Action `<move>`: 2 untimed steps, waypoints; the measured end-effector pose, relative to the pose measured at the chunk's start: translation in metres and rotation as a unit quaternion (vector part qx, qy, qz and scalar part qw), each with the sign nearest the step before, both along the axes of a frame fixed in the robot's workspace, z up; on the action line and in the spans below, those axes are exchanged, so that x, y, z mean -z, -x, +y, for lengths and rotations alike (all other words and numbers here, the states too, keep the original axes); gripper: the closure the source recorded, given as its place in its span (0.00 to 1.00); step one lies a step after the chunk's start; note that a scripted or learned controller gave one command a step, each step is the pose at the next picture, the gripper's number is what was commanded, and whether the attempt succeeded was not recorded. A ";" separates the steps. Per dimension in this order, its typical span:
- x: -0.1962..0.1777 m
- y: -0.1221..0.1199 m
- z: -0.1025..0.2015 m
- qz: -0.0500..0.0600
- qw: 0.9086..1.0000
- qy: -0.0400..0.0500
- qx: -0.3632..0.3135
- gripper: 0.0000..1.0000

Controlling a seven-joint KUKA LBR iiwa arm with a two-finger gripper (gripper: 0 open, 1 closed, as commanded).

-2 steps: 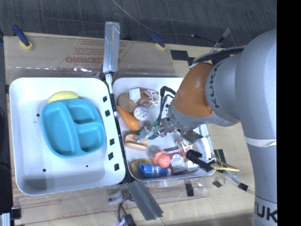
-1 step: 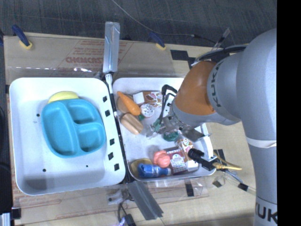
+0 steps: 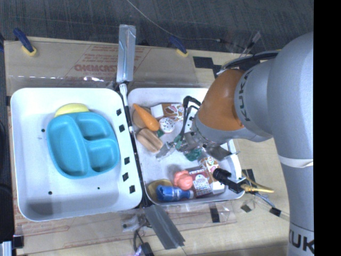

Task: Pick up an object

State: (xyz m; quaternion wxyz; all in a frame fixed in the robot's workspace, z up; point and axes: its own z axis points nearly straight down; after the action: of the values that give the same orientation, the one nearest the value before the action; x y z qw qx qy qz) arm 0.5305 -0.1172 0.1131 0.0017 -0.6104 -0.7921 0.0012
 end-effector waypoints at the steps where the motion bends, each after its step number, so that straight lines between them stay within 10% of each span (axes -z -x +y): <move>1: 0.022 -0.054 -0.010 0.000 0.994 0.001 0.107 0.00; 2: 0.023 -0.110 -0.003 0.009 0.999 0.000 0.049 0.00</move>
State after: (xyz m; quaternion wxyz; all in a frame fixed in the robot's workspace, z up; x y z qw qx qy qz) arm 0.6402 -0.1199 0.0905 0.0083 -0.6483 -0.7613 0.0066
